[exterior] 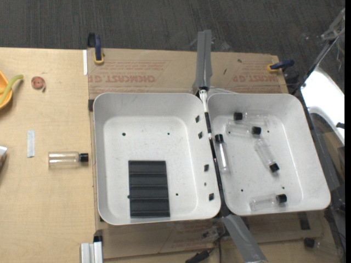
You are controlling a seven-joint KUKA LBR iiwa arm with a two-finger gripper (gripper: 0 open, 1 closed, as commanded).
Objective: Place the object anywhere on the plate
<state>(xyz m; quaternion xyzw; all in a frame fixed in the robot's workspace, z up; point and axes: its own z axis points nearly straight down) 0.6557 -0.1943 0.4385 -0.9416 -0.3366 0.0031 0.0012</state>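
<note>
Five clear vials with black caps lie in the right bin [307,147]. Vial 1 [247,116] and vial 2 [241,129] lie near the far wall, just beside each other, both roughly crosswise. Vial 3 [266,156] lies at a slant near the middle of the floor, cap toward the near side. Vial 4 [266,203] lies near the near wall, cap to the right. Vial 5 [221,153] lies along the left wall, cap at the far end. All five lie flat; none is on the plate.

The plate [148,189] is a dark ribbed rectangle in the left bin [109,119]. It lies flat on the floor toward the near wall, slightly left of centre. The two bins stand side by side and touch along their inner walls. Black clips sit along that joint.

Whether the jaws are apart or together cannot be told.

The bins rest on a cardboard sheet [148,75], held at its far corners by a left clamp [94,48] and a right clamp [279,66]. A grey bar [204,59] runs from the joint toward the far edge.

On the bench [55,201], left of the bins, a sixth vial [66,158] lies crosswise, cap toward the left bin. Farther left are a white strip [30,144], a pink disc [37,82] and an orange and yellow item [5,89] cut off by the edge
</note>
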